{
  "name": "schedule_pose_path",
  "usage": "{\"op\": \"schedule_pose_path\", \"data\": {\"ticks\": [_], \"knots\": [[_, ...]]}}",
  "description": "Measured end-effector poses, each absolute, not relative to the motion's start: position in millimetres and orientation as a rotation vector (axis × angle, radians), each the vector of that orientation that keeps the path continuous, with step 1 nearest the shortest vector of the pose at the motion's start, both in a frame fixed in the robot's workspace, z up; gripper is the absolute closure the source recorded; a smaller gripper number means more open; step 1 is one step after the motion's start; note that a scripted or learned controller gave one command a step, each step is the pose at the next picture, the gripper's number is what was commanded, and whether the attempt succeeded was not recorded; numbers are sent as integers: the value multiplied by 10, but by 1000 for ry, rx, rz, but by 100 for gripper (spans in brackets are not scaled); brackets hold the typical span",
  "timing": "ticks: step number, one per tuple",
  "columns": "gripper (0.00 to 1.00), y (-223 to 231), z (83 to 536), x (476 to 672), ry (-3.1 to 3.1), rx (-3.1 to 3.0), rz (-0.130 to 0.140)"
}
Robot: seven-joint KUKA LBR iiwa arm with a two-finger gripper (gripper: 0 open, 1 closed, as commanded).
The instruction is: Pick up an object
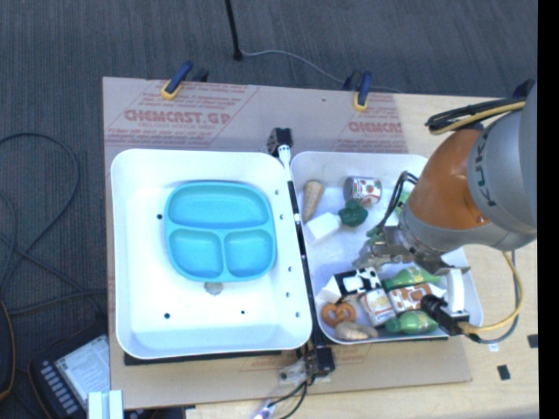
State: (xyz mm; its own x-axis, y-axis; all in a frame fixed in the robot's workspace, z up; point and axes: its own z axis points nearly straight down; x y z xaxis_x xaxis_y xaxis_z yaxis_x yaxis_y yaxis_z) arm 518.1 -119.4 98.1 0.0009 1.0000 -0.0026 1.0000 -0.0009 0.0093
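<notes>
My gripper [377, 253] is low in the right bin [410, 160], over its middle, just above a pile of toy groceries at the front. That pile holds a black-and-white piece [356, 280], a green bottle [407, 278], a small carton [378, 305], a brown pretzel [338, 311], a tan lump [353, 330] and a green vegetable [410, 323]. Further back lie a tan cone [312, 196], a small can [362, 188], a dark green piece [352, 216] and a white block [321, 226]. The wrist hides what is under the gripper.
The left bin [140, 234] holds a blue three-compartment tray [220, 231] and a small brownish bit [212, 288] at the tray's front edge. A black bracket [280, 140] sits at the back between the bins. The grey and orange arm [454, 190] covers the right bin's right side.
</notes>
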Motion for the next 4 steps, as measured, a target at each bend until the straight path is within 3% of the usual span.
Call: {"op": "schedule_pose_path", "data": {"ticks": [1, 2, 3, 4], "knots": [[0, -1194, 979, 5179, 2215, 2217, 7], [100, -1194, 1074, 5179, 2215, 2217, 6], [0, -1194, 1073, 5178, 2215, 2218, 6], [100, -1194, 1168, 5179, 2216, 2218, 5]]}}
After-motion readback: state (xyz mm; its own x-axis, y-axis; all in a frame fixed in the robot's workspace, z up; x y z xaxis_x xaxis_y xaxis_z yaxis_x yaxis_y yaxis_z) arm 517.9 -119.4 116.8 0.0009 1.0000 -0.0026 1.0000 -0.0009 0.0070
